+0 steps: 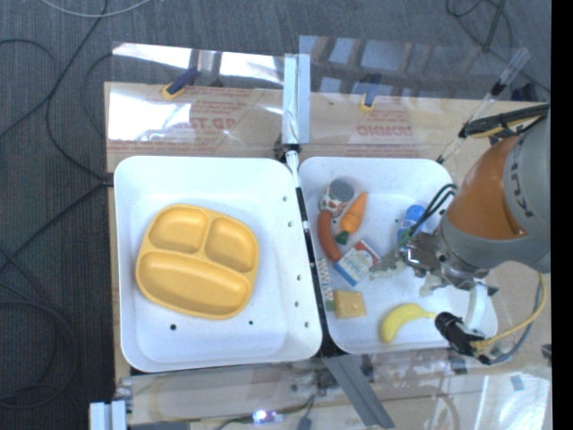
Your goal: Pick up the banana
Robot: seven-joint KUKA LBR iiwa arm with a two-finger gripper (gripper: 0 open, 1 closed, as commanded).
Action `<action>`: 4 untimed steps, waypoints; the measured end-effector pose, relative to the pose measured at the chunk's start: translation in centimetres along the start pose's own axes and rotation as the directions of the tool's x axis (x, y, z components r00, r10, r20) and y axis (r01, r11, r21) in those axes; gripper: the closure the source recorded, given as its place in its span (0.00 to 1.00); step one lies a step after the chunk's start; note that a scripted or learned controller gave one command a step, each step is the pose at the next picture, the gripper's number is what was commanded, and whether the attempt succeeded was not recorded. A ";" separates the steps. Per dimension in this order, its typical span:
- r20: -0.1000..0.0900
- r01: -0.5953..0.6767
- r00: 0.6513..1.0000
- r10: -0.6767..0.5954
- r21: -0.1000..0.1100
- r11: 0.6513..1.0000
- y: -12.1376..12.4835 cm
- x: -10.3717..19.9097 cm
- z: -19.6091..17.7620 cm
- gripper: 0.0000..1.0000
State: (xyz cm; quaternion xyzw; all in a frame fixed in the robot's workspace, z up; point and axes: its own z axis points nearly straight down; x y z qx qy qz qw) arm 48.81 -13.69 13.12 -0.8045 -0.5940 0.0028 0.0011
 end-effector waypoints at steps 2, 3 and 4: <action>0.000 0.330 0.944 -0.330 -0.019 0.944 1.1 -3.4 3.8 0.00; 0.010 0.232 0.973 -0.232 -0.032 0.972 -0.1 1.3 3.7 0.00; 0.001 0.486 0.874 -0.486 -0.004 0.874 -0.2 -0.9 3.2 0.00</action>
